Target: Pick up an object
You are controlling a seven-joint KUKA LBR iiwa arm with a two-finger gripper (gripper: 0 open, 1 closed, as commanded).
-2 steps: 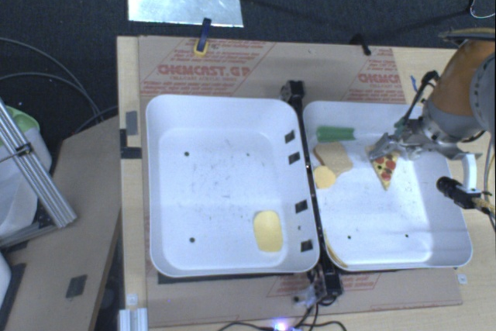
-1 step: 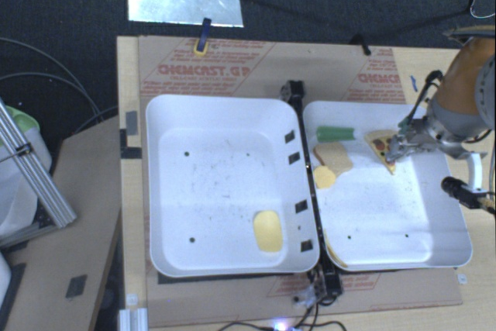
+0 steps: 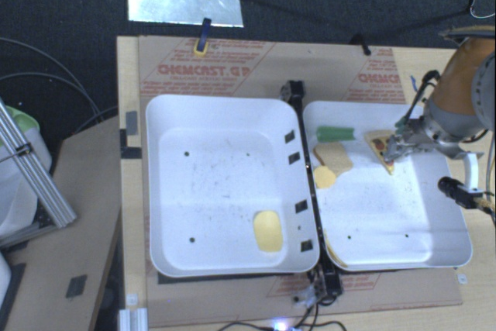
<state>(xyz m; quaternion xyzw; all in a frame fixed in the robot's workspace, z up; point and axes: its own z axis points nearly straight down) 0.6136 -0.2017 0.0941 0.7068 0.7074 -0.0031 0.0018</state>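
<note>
- the end effector (image 3: 395,148) sits low in the right bin (image 3: 403,244), near its far right part, right at a small flat brown-and-yellow piece (image 3: 379,143) that lies on the bin floor.
- whether it is spread or pinching cannot be told from this view; the tip is small and blurs into the piece beneath it, so no hold can be claimed.
- that flat piece looks like the likely target. it seems thin, light and fairly stiff, a toy-food wedge by its look, and it lies flush on the floor, so a pinch across its narrow width at an edge would probably serve best.
- risk: a thin flat thing tends to slide on the smooth white plastic or slip out as the pinch closes.
- near the left wall of the same bin lie a green bar (image 3: 335,133), a tan slice (image 3: 333,156) and a small yellow piece (image 3: 325,178), close together; the tan and yellow ones appear to touch.
- the left bin (image 3: 217,120) holds a pale yellow rounded block (image 3: 268,230) near its front right corner, which looks chunkier and easier to grip.
</note>
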